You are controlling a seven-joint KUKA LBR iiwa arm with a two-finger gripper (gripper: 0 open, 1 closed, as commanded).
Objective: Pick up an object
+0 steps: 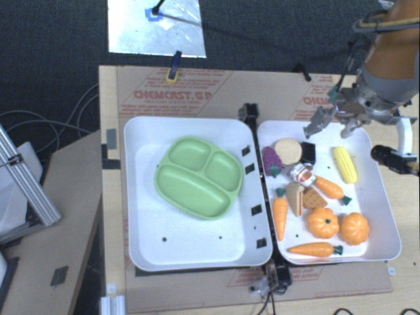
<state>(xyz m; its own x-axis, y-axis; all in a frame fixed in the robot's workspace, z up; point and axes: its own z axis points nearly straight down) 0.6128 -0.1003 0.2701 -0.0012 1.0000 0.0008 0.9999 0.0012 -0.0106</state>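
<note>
Camera view is showing the gripper (333,125) hanging over the right bin's (388,231) far edge, fingers spread wide and gripping nothing. Toy food is lying below it: corn cob (345,164) nearest, carrots (280,216) and two pumpkins (323,222) further forward.

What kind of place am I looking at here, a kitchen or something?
Probably a robot lab bench, not a kitchen: a grey robot arm with an orange band reaches over two shallow white bins, one holding plastic toy vegetables such as a yellow corn cob.
</note>
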